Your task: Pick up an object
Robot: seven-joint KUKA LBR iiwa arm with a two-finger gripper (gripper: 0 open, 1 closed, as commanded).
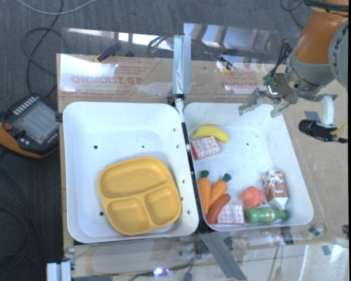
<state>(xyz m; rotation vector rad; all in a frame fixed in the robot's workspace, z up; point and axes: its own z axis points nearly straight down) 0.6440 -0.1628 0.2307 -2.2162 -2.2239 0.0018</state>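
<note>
My gripper (262, 106) hangs over the far edge of the right bin (292, 151), fingers spread open with nothing between them. Below it in that bin lie a yellow banana (210, 133), a small red-and-white packet (205, 148), two carrots (211, 192), a sausage (217, 207), another red-and-white packet (230, 214), a pinkish-red fruit (253, 196), a small carton (275, 187) and a green bottle (264, 215). The banana is the nearest object, to the gripper's lower left.
The left bin (88, 127) holds a yellow divided tray (140, 194). A metal post (180, 63) stands at the far end between the bins. A teach pendant (26, 126) lies on the floor at left.
</note>
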